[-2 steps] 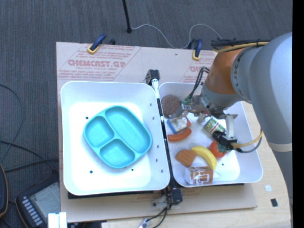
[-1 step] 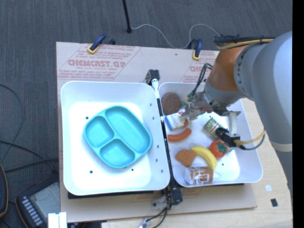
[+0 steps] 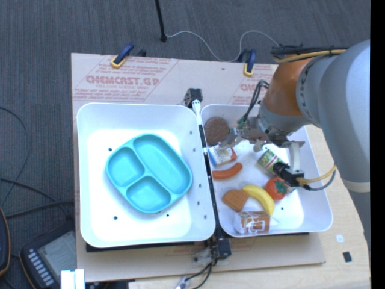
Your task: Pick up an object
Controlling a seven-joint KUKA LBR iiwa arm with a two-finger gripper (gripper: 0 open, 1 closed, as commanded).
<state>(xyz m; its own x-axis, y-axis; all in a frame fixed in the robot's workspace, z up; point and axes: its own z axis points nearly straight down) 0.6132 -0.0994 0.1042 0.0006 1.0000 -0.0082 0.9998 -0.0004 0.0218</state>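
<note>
My gripper (image 3: 243, 136) hangs low over the upper middle of the right bin (image 3: 319, 212), below the orange band of the arm. Just to its left lies a round brown patty (image 3: 216, 127). A white and blue packet (image 3: 221, 156) sits under its lower left side. A small green-labelled can (image 3: 267, 159) lies to its lower right. Further forward are a red sausage (image 3: 227, 171), a red tomato-like piece (image 3: 277, 188), a yellow banana (image 3: 259, 198), an orange waffle-like piece (image 3: 234, 200) and a small brown box (image 3: 252, 222). I see nothing lifted off the bin floor.
The left bin (image 3: 96, 221) holds a blue divided plate (image 3: 148, 172). A ridge (image 3: 203, 161) separates the two bins. The grey arm (image 3: 337, 95) covers the right bin's upper right corner. A black cable with a yellow hose (image 3: 313, 179) loops over the right side.
</note>
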